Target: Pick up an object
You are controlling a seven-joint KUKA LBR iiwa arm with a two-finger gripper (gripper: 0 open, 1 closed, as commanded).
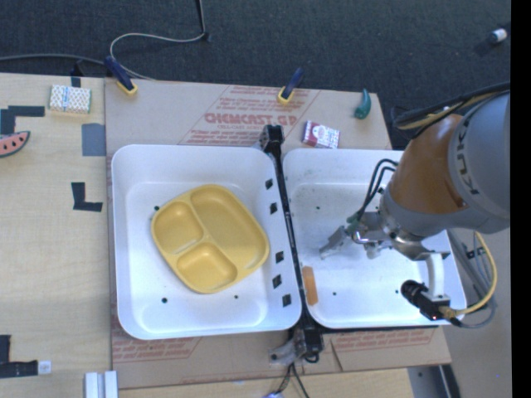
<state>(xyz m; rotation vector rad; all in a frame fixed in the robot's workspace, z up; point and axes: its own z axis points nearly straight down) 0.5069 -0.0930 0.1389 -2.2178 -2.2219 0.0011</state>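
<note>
While gripper [347, 240] hangs, state unclear | one yellow tray [209, 237] | one orange piece [309, 283], perhaps carrot

You get one fixed camera, mounted above the bench [50, 222], looking down at a slant. Both white bins sit mid-frame: left bin [133, 247] centre-left, right bin [332, 181] centre-right. The far bench edge and dark floor [332, 23] run across the top of the frame, so the view tilts away from you. Range is medium: both bins fit whole. The arm [452, 172] enters from the right edge.
</note>
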